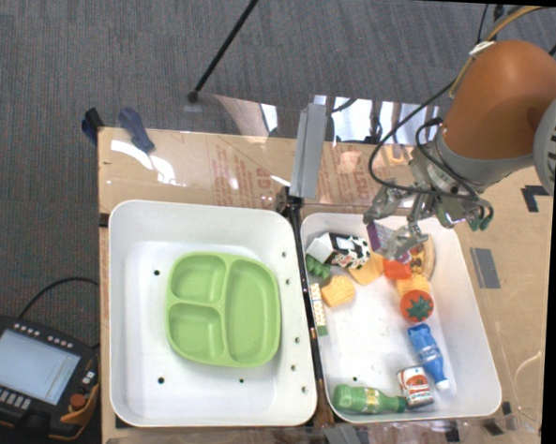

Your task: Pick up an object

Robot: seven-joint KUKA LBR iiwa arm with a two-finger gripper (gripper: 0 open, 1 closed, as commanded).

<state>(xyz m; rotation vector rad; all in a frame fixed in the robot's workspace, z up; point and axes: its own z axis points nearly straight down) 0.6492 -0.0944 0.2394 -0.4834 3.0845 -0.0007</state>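
Grey carpet surrounds a brown bench [216,161] that carries two shallow white bins side by side. Camera view, looking down at a slant:

Left bin [137,227] holds a light green divided plate [224,309] with three compartments, lying flat near the bin's middle. No other item lies on the plate.

Right bin [474,322] holds a loose group of small objects. At the upper left, a black-and-white cow toy [348,252], touching a small green piece [315,266] by the bin's left wall. Just below, a yellow block [339,291] and an orange-yellow wedge [371,268]. Toward the upper right, a red piece [397,268] beside a plate-like item [428,260], partly hidden. Below that, a tomato toy [417,305] with a green top, then a blue bottle [429,353] lying on its side. Near the lower edge, a small can [417,386] with a red and white label and a green bottle [369,399] lying flat, the two just beside each other.

Arm [497,98] enters from the right, orange band above the wrist, cables running along it. Gripper [404,235] hangs over the upper part of the right bin, just above the red piece and the wedge. Fingers [411,240] appear parted, with nothing visibly between them; contact with any object cannot be confirmed at this resolution.

Off the bench at lower left, a teach pendant [25,370] lies on the carpet
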